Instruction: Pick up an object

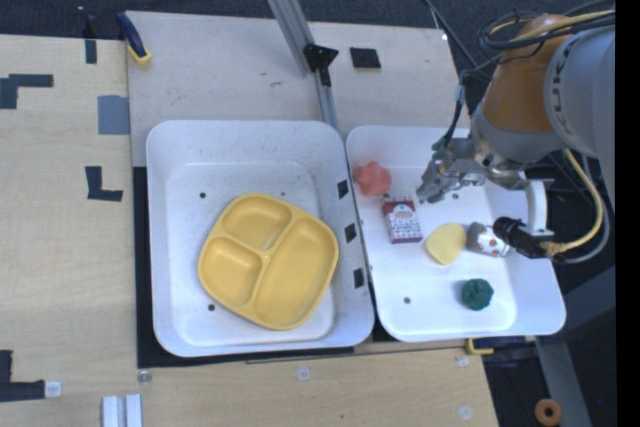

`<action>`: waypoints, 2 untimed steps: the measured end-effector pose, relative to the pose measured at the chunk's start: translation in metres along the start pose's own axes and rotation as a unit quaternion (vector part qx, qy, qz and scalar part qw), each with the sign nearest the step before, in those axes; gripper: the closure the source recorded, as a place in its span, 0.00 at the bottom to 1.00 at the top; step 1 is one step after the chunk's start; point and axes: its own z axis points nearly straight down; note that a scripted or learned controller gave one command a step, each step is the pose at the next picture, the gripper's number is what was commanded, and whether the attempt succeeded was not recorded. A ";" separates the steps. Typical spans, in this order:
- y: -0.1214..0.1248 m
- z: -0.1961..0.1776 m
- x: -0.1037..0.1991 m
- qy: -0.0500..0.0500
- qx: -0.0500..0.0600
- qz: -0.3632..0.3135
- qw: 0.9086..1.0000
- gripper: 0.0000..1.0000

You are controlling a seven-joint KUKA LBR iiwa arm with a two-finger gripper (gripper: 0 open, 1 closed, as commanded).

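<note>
Toys lie in the right white plastic bin, and any one of them could be picked up. A small red and white box lies flat near the middle of this bin. A soft-looking pink lump sits just up and left of the box, close to the bin's left wall. A smooth, pale yellow rounded piece lies just right of the box. A small white and red thing is just beside the yellow piece. A bumpy dark green ball sits lower down, with bare white floor around it.

The grey metal end effector is over the upper part of this bin, above the box and the yellow piece. I cannot tell if it is open or closed, and nothing shows in its grip.

The left white bin holds a shiny yellow plastic tray with three sections, set at a slant. Bare floor shows along that bin's top and left sides. Both bins rest on the pale bench.
</note>
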 end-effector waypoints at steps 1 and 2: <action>0.003 -0.049 0.010 0.000 -0.001 0.000 1.000 1.00; 0.004 -0.079 0.010 0.000 0.000 0.000 1.000 1.00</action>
